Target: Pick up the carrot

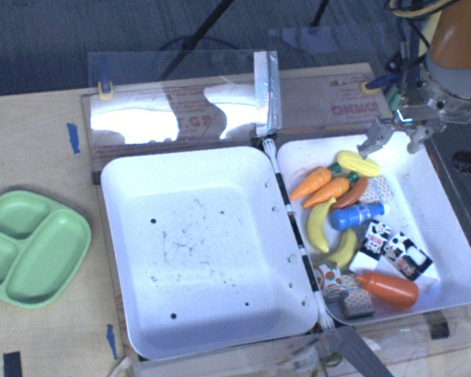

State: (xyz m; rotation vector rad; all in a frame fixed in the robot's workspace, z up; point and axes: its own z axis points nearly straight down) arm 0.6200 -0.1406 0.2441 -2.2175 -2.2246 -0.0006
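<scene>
Camera view: jaws [398, 133] spread, holding nothing, above right bin [453, 226]; carrot [311, 183] lying apart among toys.

The carrot [319, 184] is orange with a green top; the bananas [318, 226] are yellow. The bottle [357, 215] is blue, the carton [395, 251] black-and-white cow-spotted, the divided plate [27, 247] pale green, both bins [198, 230] white.
</scene>
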